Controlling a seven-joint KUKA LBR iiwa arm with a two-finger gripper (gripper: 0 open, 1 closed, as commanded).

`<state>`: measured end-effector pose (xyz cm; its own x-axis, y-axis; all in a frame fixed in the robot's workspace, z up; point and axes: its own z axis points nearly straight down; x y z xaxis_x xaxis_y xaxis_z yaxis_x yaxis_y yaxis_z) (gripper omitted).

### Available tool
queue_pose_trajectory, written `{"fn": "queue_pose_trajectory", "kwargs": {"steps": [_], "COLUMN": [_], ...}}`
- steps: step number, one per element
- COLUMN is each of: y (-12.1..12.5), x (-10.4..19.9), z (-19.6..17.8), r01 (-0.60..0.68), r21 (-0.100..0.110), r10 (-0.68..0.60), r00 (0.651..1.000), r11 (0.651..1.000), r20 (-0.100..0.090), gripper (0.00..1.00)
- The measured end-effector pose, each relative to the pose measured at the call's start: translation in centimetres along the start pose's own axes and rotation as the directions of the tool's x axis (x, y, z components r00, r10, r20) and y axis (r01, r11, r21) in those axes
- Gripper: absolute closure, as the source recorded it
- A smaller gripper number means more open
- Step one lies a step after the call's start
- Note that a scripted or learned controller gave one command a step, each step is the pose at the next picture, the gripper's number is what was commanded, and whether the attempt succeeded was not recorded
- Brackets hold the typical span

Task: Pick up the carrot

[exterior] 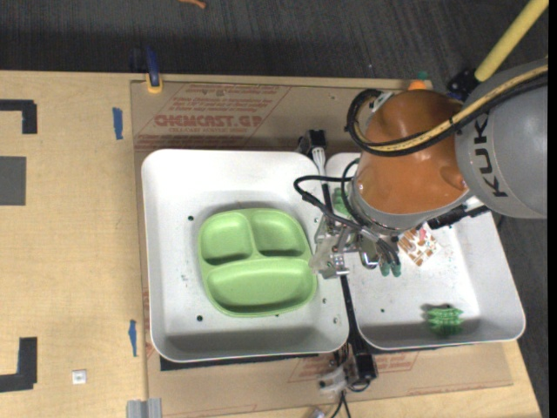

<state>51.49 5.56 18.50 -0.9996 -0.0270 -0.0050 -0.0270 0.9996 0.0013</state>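
We note gripper (348, 255) over bin divider, finger state unclear. Carrot unlocated; next move: locate it.

The arm (513, 159) reads "KU" (the rest cut off).

Light was even and bright on the counter (70, 233); the white bins (174, 233) glared mildly, the floor (261, 16) stayed dim, and focus was soft.
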Motion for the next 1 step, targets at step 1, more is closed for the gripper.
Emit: {"fn": "queue_pose_trajectory", "kwargs": {"steps": [1], "y": [-9.75], "x": [-5.95], "z": [-10.65], "r01": [0.129], "r21": [0.001], "r10": [-0.129], "r00": [0.992], "r11": [0.992], "r20": [0.001], "gripper": [1.00]}}
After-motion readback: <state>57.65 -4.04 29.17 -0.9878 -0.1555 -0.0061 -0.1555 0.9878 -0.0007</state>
